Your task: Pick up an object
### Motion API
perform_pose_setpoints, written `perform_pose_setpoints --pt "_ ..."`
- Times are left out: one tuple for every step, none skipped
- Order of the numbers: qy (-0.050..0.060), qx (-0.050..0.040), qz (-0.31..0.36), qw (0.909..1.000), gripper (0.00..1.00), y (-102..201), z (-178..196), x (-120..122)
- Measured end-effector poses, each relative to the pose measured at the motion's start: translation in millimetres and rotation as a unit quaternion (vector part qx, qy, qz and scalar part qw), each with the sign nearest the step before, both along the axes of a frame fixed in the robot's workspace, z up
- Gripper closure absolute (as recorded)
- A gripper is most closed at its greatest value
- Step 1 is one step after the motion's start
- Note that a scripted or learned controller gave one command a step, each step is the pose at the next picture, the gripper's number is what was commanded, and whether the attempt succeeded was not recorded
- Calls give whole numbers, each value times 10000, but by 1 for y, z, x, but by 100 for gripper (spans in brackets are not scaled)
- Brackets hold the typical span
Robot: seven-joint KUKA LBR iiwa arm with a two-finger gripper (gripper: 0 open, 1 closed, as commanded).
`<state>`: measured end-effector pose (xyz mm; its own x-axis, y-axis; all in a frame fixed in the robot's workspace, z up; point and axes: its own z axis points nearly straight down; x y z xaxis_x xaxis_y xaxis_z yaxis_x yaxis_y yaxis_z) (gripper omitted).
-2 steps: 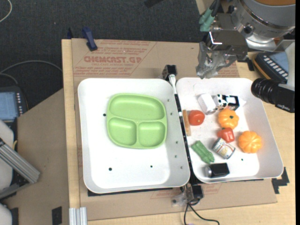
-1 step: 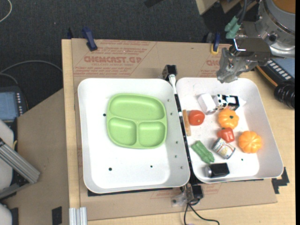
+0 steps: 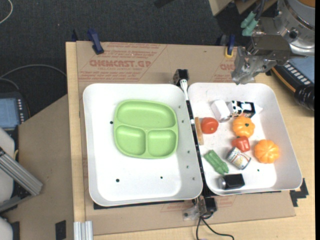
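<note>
My gripper [image 3: 244, 76] hangs above the far rim of the right bin [image 3: 285, 134], with nothing seen in it. Inside that bin lie a red tomato [image 3: 209, 125], a white block [image 3: 220, 109], a black-and-white toy [image 3: 243, 107], a small orange pumpkin [image 3: 243, 126], a red pepper piece [image 3: 242, 144], a larger orange fruit [image 3: 266, 151], a small tin can [image 3: 238, 158], a green pickle [image 3: 215, 161] and a black box [image 3: 233, 181]. All of them sit nearer the camera than the gripper.
The left bin [image 3: 100, 149] holds a green divided plate [image 3: 146, 129]. A thin brown stick [image 3: 198, 130] lies along the right bin's left wall. Blue clamps [image 3: 95, 40] pin the cardboard base at the back. Cables and a black device [image 3: 300, 79] sit at the far right.
</note>
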<state>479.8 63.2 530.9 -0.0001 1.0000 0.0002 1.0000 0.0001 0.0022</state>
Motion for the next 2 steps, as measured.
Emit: perform_pose_setpoints --pt "-14 1 2 10000 100 0 11 1" --pt "13 -15 -71 10000 100 -118 4 -1"
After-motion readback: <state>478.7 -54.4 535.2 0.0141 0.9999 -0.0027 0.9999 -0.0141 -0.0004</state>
